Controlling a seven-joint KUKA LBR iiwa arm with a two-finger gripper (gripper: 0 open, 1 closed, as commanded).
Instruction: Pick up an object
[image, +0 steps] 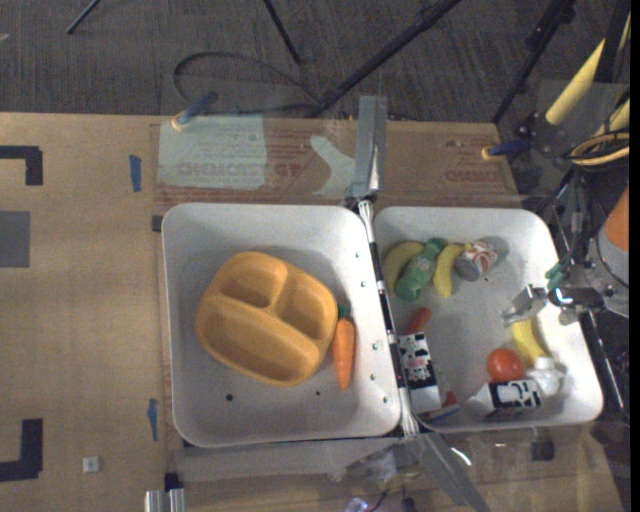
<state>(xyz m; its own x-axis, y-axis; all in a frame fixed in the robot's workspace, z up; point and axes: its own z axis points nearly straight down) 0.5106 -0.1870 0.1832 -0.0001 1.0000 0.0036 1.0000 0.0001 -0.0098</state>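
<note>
Gripper (537, 297) low over right bin (480, 340) beside banana (527, 338), grip state can't tell; nothing visibly lifted, pick not yet done

I am looking down on a robot lab test bench (80, 330): bare plywood marked with black and blue tape (135, 172), two white bins (190, 240) of toy food, tripod legs (400, 35) and loose cables (230, 65) on grey carpet beyond the bench's far edge.
</note>
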